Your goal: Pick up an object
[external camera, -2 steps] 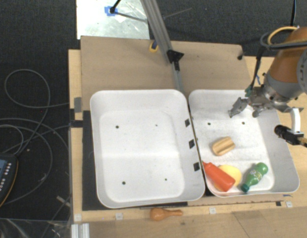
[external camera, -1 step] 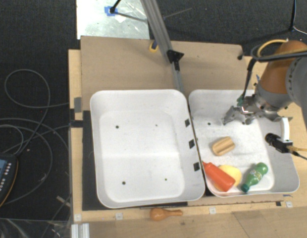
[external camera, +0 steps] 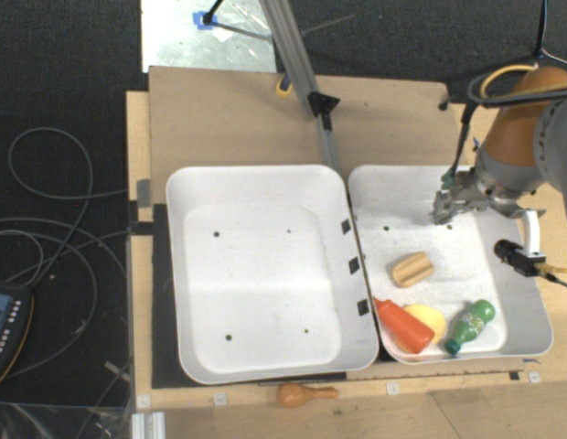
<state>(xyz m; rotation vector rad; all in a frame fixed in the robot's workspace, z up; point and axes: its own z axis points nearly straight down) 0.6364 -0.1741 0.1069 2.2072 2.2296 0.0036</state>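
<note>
The arm's jaws (external camera: 445,210) hovered over the far part of the right bin (external camera: 384,195); whether they stood apart or together could not be told. Nearer the camera in that bin lay a tan bread-like block (external camera: 411,269), and nearer still an orange carrot (external camera: 402,326), a yellow fruit (external camera: 428,317) and a green bottle (external camera: 470,326).

The arm (external camera: 530,122) runs off the frame at three o'clock; the gripper (external camera: 445,207) is too small to read; the carrot (external camera: 404,326) overlaps the lemon (external camera: 428,318).
</note>
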